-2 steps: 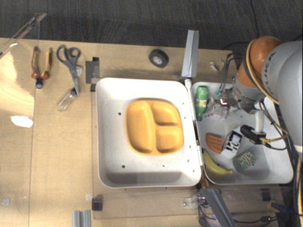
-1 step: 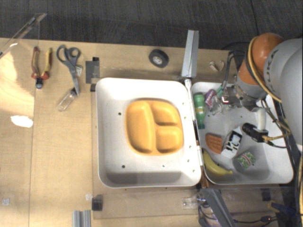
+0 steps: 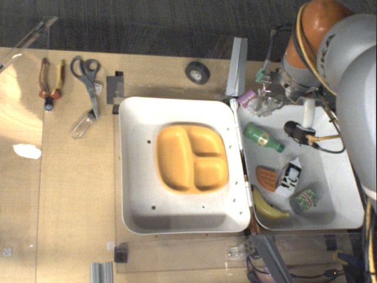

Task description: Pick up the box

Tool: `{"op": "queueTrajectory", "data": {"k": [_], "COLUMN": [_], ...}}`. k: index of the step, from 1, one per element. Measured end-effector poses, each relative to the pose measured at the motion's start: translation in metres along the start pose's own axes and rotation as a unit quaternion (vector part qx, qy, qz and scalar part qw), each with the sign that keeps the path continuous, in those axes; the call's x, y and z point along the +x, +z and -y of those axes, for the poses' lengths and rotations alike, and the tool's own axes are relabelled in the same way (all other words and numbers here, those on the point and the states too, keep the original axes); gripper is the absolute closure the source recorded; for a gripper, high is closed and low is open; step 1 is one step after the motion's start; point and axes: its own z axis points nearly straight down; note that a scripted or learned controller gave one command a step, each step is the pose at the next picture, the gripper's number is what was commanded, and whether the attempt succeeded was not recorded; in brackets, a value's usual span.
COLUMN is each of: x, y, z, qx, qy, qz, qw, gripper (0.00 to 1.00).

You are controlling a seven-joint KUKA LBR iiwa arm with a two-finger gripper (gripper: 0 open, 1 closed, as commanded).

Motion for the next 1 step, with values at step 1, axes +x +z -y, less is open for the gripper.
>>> {"op": "queueTrajectory", "data": {"k": [1], "x": [-0.0073], "y": [0.0001], "z": [0.0486], "qx": [-0.001], "qy": [-0.18], "qz": [0.0], "qw": [0.9836], "gripper": [1.0]}}
